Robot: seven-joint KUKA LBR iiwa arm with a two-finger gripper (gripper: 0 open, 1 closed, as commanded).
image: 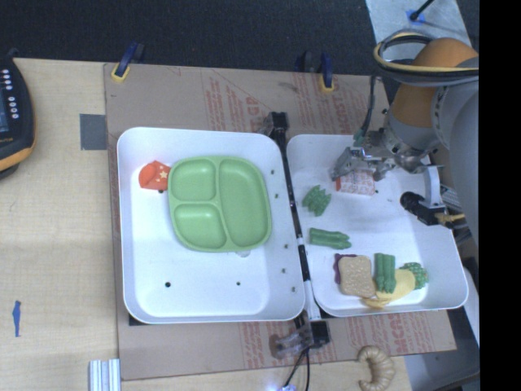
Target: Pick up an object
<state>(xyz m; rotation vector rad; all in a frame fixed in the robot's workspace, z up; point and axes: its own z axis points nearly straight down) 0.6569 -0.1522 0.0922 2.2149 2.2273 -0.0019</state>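
Cardboard sheet (203,349) on wooden bench (49,259), two white bins (146,292), dark floor (203,15)

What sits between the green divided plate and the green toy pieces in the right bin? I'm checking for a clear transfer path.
In the camera view, the two bins' adjoining rims lie between the green plate and the green pieces; otherwise bare white floor.

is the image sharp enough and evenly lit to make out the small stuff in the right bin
Camera view: even, soft light with faint shadows and no glare on the right bin; green pieces such as the one at mid-bin read clearly, but the hand and the pale item under it are soft, low-resolution clutter.
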